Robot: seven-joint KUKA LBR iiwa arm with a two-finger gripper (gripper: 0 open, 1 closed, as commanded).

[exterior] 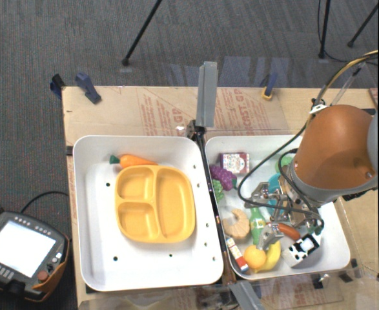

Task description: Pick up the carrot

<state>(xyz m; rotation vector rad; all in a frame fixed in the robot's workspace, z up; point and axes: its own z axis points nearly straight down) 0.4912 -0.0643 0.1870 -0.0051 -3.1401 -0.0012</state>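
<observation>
I see the carrot (136, 161), orange with a green top, lying flat in the left bin (89, 237), touching the yellow tray's (155, 203) upper edge, well left of the gripper (278, 228). Gripper low among right-bin (331, 254) toys; finger state: cannot tell.

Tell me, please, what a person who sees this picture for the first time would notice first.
Probably the yellow plate with three compartments, lying in the left bin, with the carrot just beyond its far edge. Next comes the arm's big orange band above the right bin, where the hand hangs low over a crowded heap of toy food, including purple grapes and a banana.
</observation>
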